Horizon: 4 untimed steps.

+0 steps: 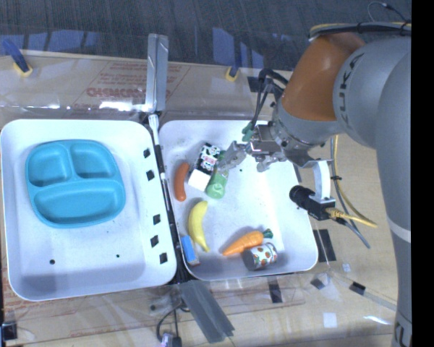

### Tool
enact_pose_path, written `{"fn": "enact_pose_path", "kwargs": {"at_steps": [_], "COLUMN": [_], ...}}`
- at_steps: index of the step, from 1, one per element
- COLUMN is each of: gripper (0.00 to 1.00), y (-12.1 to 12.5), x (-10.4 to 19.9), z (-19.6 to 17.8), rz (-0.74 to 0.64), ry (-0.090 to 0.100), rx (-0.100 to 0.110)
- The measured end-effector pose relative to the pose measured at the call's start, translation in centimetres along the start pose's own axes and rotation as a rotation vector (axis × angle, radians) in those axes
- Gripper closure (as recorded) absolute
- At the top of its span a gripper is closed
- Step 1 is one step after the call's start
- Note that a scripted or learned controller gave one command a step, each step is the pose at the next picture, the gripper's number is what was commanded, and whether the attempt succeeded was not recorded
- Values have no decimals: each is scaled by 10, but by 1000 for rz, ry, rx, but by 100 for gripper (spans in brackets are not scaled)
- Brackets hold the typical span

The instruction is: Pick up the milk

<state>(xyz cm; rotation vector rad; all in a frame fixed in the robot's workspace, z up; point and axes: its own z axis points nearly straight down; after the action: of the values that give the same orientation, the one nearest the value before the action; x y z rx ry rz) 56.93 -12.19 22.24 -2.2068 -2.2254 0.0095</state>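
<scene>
Here, a smooth blue divided tray (74,181) lies in the left bin (29,266), bare white floor around it. In the right bin (293,226), the boxy cow-patterned milk (206,166) sits near the back-left wall, touching a green bottle (216,186), between an orange sausage (180,181) and the gripper (247,152). Whether its fingers are spread cannot be told. Open floor lies right of centre.

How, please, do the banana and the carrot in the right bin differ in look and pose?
The banana is yellow and curved; the carrot is orange, straight, with a green top. The banana lies nearly upright in the view; the carrot lies slanted, closer to the front wall. Both rest in the right bin.
</scene>
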Motion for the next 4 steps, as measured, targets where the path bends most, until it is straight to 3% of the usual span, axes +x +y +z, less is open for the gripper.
{"fn": "enact_pose_path", "kwargs": {"at_steps": [1,2,3,4], "gripper": [0,0,100,100], "y": [37,56,54,87], "x": [19,25,25,49], "z": [51,121,115,33], "rz": [6,-67,-70,-82], "ry": [-1,-1,-1,-1], "rx": [1,-5,2,-3]}}
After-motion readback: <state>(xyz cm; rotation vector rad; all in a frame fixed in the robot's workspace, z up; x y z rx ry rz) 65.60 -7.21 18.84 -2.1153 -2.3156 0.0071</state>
